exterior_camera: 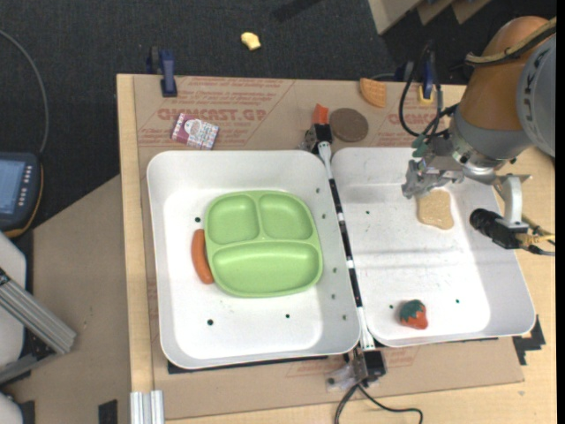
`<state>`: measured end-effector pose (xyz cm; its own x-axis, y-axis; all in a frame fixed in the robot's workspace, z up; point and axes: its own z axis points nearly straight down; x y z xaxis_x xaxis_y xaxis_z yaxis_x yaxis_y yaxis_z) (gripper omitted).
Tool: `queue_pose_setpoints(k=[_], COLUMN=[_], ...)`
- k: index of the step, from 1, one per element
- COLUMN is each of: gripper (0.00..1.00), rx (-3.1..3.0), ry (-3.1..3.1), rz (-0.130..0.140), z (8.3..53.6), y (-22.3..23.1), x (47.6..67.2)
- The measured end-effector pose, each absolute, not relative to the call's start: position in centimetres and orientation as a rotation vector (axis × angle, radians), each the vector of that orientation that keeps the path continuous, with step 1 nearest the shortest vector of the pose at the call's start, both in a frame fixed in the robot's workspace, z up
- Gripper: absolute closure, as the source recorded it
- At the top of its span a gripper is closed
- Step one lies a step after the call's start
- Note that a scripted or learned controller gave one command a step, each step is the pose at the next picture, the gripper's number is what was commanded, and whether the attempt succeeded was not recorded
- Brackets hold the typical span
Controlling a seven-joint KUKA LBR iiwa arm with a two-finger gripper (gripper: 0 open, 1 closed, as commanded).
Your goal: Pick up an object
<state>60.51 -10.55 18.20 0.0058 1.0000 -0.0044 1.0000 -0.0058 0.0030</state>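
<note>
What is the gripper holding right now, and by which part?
Cannot tell. The gripper sits at the top edge of the tan bread slice in the right bin.
</note>
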Motion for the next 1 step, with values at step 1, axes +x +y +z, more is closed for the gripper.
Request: queue_pose_setpoints(k=[1], gripper=[1.00], rx=[2.220], ry=[2.204], rz=[0.002], z=[24.95], y=[-20.27], x=[60.60])
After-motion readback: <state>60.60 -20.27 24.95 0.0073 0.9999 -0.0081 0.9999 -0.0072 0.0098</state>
